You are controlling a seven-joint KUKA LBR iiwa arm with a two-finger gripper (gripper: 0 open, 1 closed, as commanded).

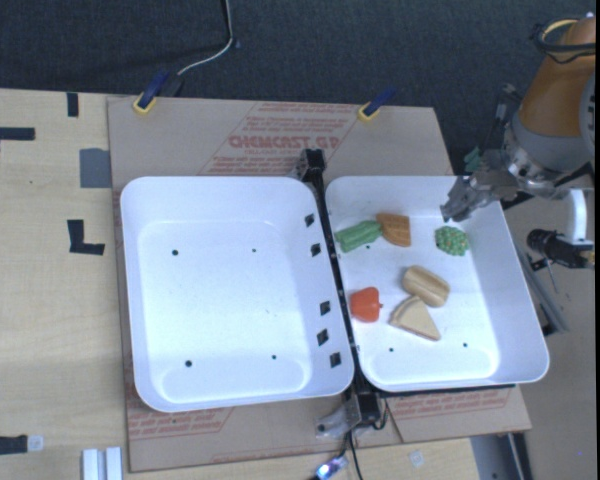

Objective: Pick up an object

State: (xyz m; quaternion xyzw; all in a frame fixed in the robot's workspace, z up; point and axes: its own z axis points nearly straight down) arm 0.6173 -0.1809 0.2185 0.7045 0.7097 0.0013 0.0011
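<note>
The right bin holds several toy foods: a green pickle-like piece, an orange-brown piece, a green broccoli floret, a red pepper, a tan bread roll and a tan wedge. My gripper hangs over the bin's far right part, just above and beside the broccoli. Nothing shows between its tips.
The left bin sits beside the right one on a cardboard sheet. Black clips line the seam between the bins. A cable runs across the dark cloth behind. The arm's orange band stands at the right edge.
</note>
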